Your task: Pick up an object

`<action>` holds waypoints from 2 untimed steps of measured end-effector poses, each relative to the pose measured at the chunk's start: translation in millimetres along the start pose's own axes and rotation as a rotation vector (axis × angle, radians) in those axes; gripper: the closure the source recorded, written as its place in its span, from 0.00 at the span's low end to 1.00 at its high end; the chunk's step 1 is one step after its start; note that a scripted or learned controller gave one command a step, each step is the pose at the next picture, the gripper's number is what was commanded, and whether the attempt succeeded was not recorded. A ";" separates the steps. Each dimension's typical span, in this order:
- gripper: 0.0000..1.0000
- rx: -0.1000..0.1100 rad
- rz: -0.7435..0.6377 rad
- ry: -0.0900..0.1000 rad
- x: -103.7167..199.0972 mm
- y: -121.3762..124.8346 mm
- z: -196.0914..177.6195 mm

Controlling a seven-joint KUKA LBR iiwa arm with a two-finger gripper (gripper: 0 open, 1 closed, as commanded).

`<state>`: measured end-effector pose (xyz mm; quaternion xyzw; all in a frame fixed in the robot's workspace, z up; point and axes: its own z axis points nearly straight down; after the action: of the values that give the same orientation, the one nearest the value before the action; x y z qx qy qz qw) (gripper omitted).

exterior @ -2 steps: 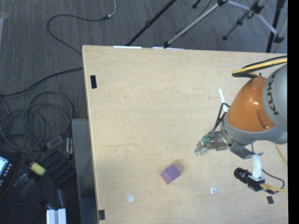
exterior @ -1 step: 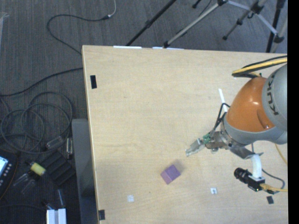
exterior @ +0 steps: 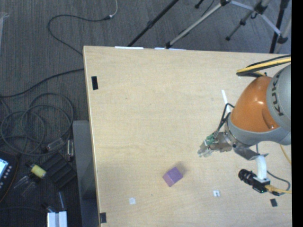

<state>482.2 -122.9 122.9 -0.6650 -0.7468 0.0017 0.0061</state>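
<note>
Gripper (exterior: 207, 148) sits apart from 1 purple cube (exterior: 173, 176), at its 1 o'clock; pincer state indeterminate. Cube lies loose, awaiting pickup.

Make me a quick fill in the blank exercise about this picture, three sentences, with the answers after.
1. The small block lying on the wooden bench is ____ in colour.
2. The band on the arm above the hand is ____.
3. The block lies to the lower ____ of the hand in the camera view.

Answers: purple; orange; left
</note>
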 end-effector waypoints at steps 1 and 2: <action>0.00 0.000 0.000 0.000 -0.1 -0.1 0.0; 0.00 -0.005 0.006 -0.004 22.4 3.0 41.3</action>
<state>482.2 -100.0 81.8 -0.6673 -0.7448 0.0015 0.0030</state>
